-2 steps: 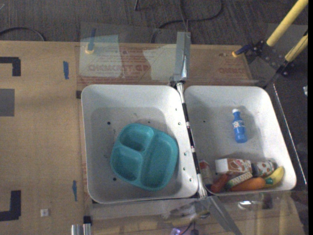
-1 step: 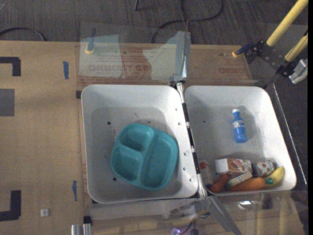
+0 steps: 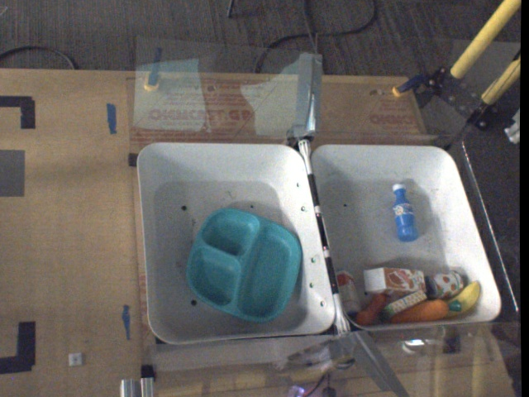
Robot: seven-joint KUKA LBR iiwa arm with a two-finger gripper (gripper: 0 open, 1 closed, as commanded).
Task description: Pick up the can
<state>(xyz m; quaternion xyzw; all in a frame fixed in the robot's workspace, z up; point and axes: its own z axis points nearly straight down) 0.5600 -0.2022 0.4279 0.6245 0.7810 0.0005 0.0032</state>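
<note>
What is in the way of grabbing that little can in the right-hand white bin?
Nothing lies over the small red-and-white can, but it is hemmed in: a yellow banana, an orange carrot and a printed carton crowd its sides.

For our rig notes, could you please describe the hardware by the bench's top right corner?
Two yellow rods slant down to a black bracket, with a small blue clamp at its left. I cannot tell whether any of it belongs to the arm.
</note>
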